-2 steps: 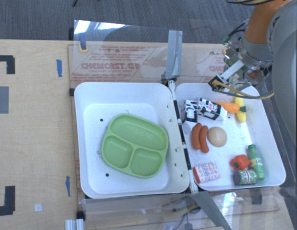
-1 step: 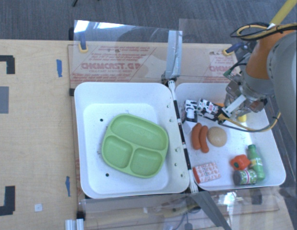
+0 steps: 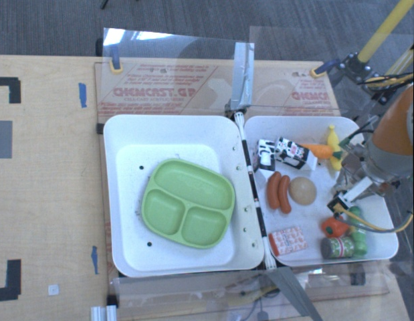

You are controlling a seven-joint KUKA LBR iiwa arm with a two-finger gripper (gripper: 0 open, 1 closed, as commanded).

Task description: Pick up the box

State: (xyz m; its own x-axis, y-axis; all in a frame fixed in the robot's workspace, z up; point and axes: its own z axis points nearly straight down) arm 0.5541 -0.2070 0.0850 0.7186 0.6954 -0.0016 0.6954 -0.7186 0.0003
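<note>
So the light wooden table [image 3: 46, 199] carries two shallow white plastic bins side by side. The left bin [image 3: 120, 146] holds one thing: a glossy light-green plastic plate [image 3: 187, 203] with rounded corners, moulded into three compartments, sitting a bit toward 5 o'clock of the bin's middle.

The right bin [image 3: 380, 246] is the busy one. The small flat pink-and-red cardboard box [image 3: 287, 240] lies face up near the bin's front wall, at about 7 o'clock in the bin, slightly skewed. Above it, toward 12 o'clock, are two smooth red-orange sausage-shaped toys [image 3: 280, 192] lying parallel and touching, and just beside them at 3 o'clock a round tan ball-like piece [image 3: 303, 190]. Further up sits a black-and-white printed carton [image 3: 281, 152] lying on its side, with an orange carrot-shaped toy [image 3: 318, 150] next to it and a yellow banana-like toy [image 3: 333, 139] near the back wall.

The grey arm with the orange band [image 3: 394, 129] comes in at 3 o'clock, and the hand [image 3: 342, 202] hangs over the bin's right half, well apart from the box. Can't tell whether it's clenched or released. Right under it are a red tomato-like toy [image 3: 334, 227] and a green-labelled cylindrical can [image 3: 338, 248] on its side.
</note>
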